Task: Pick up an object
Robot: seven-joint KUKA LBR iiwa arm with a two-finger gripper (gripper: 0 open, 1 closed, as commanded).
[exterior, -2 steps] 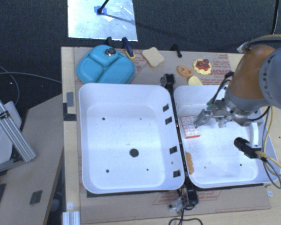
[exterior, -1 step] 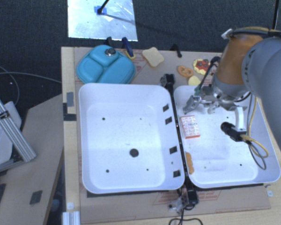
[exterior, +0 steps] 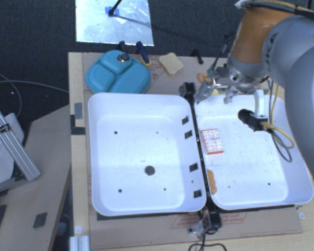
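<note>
The pincer [exterior: 215, 90] hovers at the right bin's [exterior: 298, 192] far edge, apparently spread apart; a red-patterned card [exterior: 213, 140] lies nearby.

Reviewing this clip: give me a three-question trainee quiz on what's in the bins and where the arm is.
1. True or false: the red-and-white packet lies in the right bin.
2. Which bin holds the small dark round object? A left bin B right bin
3. Fill in: the gripper hangs above the right bin's ____ edge.

Key: 1 true; 2 A; 3 far.
</note>
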